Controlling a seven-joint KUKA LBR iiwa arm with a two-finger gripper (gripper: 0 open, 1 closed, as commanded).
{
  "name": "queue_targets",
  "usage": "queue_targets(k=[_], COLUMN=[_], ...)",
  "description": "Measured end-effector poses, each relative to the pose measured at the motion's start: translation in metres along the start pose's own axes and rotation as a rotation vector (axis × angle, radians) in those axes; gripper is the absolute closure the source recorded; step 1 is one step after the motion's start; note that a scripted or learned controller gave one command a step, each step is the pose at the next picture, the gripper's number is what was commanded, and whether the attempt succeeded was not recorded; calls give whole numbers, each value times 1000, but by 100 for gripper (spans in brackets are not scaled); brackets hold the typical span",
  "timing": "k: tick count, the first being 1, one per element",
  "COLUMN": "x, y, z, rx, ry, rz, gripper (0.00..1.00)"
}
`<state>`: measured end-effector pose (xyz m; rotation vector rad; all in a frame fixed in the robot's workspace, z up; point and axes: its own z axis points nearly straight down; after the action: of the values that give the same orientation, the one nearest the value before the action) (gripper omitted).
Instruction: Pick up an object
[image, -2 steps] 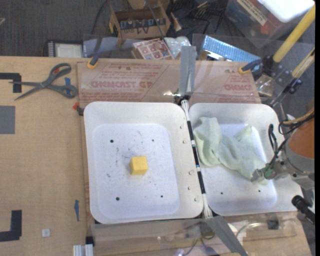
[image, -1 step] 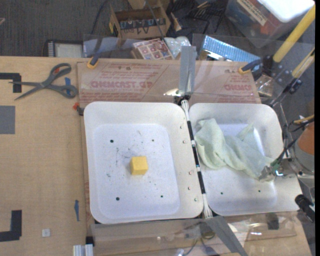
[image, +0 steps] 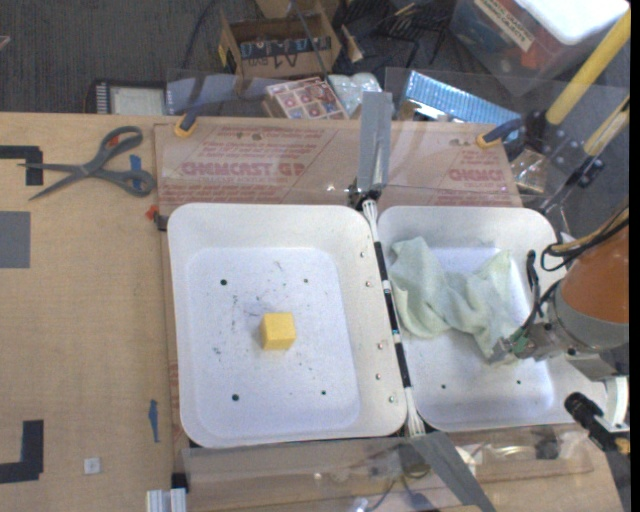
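A pale green cloth is seen lying crumpled in the right bin, spread from the bin's upper left toward its right wall. The claw is located at the cloth's lower right edge, low over the bin floor, touching or just above the fabric; which of the two cannot be determined. Whether the claw is released or clenched cannot be told, as it is small and partly masked by the arm's orange band. A yellow cube is recorded resting untouched near the middle of the left bin. Scissors lie on the worktop, well apart from both bins. Judgement: nothing is lifted yet; the approach appears made, while the grasp and lift remain outstanding.
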<state>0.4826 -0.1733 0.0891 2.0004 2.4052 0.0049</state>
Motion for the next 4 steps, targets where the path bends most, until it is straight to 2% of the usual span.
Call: queue_targets(k=[1,2,3,4], x=[-1,27,-52,-41], y=[0,2,-11,-8], z=[-10,-38,1,1], rx=[-3,9,4,1], ry=[-2,5,1,-4], rz=[2,143,184,452], gripper=[100,100,100,100])
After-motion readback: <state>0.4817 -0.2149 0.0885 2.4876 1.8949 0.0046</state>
